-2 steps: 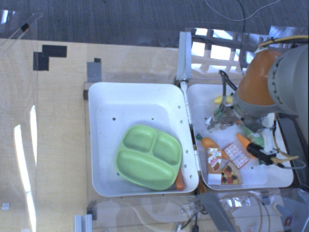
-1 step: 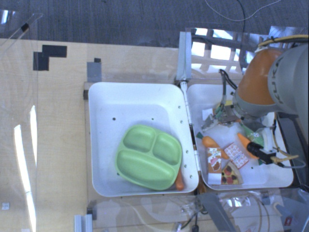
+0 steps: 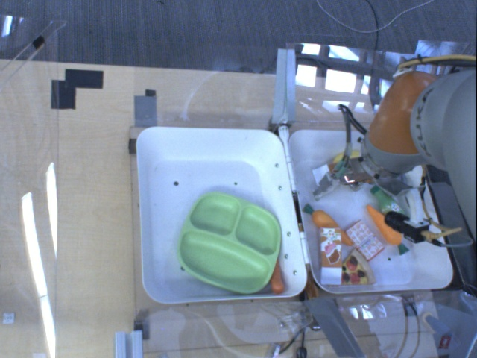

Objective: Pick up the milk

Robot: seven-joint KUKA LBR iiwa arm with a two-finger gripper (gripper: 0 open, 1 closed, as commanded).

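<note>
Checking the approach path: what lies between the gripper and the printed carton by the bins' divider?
A small orange carrot, seen in the camera view, lies between the gripper and the carton.

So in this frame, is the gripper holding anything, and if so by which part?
Cannot be told. The gripper is low in the right bin, by the far wall, away from the cartons, and nothing can be seen in it.

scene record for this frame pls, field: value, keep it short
left bin: green divided plate; orange thing at its lower right edge
right bin: two carrots, small cartons and packets
arm: over right bin, upper part
gripper: low among the items, grasp unclear
milk: cannot pick it out for certain
</note>
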